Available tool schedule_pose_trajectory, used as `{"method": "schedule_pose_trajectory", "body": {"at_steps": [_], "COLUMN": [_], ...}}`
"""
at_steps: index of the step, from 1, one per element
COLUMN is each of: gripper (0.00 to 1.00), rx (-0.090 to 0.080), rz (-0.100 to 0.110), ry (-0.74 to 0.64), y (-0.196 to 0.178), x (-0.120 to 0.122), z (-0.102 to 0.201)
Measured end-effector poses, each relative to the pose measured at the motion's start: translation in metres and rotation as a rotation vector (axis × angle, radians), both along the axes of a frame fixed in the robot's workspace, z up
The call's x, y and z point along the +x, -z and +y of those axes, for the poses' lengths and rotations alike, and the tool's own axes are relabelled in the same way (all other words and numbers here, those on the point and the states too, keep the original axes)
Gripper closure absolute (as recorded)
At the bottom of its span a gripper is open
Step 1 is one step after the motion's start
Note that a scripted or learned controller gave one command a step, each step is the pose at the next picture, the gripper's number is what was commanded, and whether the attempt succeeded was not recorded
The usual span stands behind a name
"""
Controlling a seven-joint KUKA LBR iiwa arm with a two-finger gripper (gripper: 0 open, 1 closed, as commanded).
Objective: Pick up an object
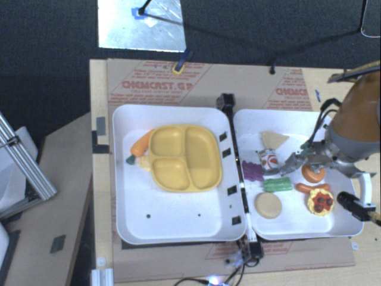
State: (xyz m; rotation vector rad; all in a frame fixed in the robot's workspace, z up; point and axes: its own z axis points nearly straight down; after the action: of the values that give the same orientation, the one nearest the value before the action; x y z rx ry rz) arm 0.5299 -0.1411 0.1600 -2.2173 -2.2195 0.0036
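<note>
1 arm reaches in low over the right bin, whether its jaws are apart I cannot tell.

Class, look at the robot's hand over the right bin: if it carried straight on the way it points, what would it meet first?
Probably the small red-and-white can, just beyond the hand, with the purple piece right beside it. Height is hard to judge from above.
</note>
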Motion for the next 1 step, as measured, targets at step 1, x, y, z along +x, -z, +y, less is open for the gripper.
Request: {"method": "schedule_pose_trajectory", "body": {"at_steps": [1], "gripper": [0.0], "rx": [0.0], "rz": [-0.001], "ry": [0.0], "y": [0.0442], "x": [0.006], "z": [0.0011]}}
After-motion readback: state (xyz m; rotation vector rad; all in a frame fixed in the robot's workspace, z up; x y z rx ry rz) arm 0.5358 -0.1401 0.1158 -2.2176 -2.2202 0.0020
